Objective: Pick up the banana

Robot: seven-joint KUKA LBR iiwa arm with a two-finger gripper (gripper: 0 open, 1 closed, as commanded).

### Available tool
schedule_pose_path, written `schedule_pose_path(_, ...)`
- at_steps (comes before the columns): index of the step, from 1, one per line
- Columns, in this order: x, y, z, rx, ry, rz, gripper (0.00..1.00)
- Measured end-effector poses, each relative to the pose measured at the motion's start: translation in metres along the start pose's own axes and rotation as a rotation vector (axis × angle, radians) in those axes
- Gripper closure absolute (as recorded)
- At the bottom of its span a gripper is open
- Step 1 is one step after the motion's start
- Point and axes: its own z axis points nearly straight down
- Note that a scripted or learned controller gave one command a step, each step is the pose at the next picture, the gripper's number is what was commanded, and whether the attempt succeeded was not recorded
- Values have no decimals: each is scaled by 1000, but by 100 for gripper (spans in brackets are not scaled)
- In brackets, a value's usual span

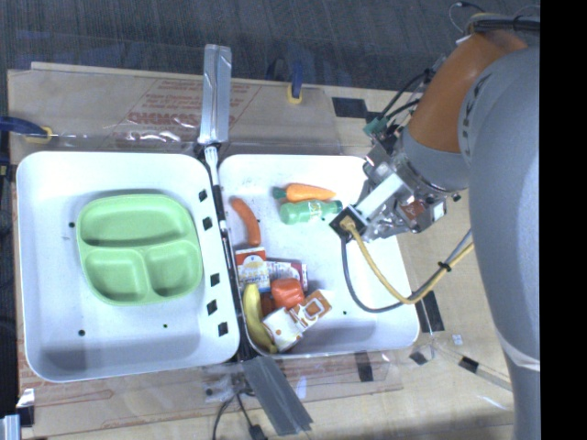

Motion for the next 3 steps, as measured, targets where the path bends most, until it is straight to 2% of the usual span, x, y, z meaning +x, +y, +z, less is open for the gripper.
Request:
schedule_pose_path(1, 104, -58, 54, -2, -1, 253, 100)
schedule_pose_path(2, 121, -51, 65, -3, 2, 276, 100)
schedule_pose_path(3, 175, -151, 6, -4, 4, 198, 100)
